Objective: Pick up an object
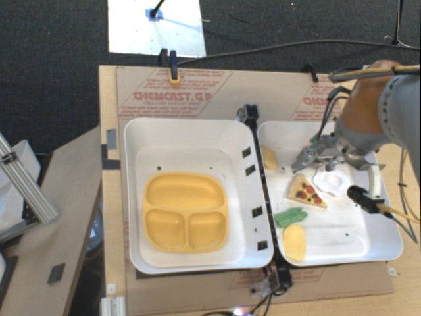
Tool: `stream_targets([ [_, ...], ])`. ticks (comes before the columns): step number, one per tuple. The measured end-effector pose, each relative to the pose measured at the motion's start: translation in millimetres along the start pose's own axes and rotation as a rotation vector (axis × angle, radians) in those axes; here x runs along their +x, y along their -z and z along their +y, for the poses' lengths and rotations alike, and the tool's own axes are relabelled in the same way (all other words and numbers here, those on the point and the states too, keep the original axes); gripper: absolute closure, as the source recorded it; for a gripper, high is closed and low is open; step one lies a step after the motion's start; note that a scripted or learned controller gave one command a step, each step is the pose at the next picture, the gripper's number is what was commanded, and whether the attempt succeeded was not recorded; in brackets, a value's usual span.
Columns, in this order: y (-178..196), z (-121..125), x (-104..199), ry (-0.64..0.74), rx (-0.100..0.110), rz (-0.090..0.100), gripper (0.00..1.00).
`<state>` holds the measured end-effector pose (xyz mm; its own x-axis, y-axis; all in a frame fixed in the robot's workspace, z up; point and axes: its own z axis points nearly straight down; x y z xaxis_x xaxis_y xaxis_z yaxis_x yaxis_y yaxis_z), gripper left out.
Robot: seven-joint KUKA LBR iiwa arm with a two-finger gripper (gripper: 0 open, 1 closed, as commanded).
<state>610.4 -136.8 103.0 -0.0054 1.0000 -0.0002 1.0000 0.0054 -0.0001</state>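
The right bin point(387, 237) holds a pizza slice point(306, 192), a white fried-egg piece point(329, 180), a green pod point(289, 216), a yellow oval piece point(294, 241) and a small yellow piece point(270, 159) by its left wall. My gripper point(304, 163) hangs low over the upper middle of this bin, just above and behind the pizza slice and left of the white piece. I see nothing held in it. The arm's grey and orange wrist point(368, 114) covers the bin's back right part.
In the left bin point(135, 176) lies a yellow divided tray point(185, 210). A black-clipped divider point(258, 189) separates the two bins. The front right floor of the right bin is bare white.
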Motion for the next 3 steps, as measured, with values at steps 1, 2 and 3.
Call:
stream_targets([
  [1, -18.9, 0.7, 0.5, -0.002, -0.001, 0.0, 0.0],
  [2, -6.7, 1.9, 0.3, -0.001, -0.004, -0.001, 1.0],
  [3, 48.3, 10.7, 7.7, 0.0, -0.006, -0.001, 1.0],
])
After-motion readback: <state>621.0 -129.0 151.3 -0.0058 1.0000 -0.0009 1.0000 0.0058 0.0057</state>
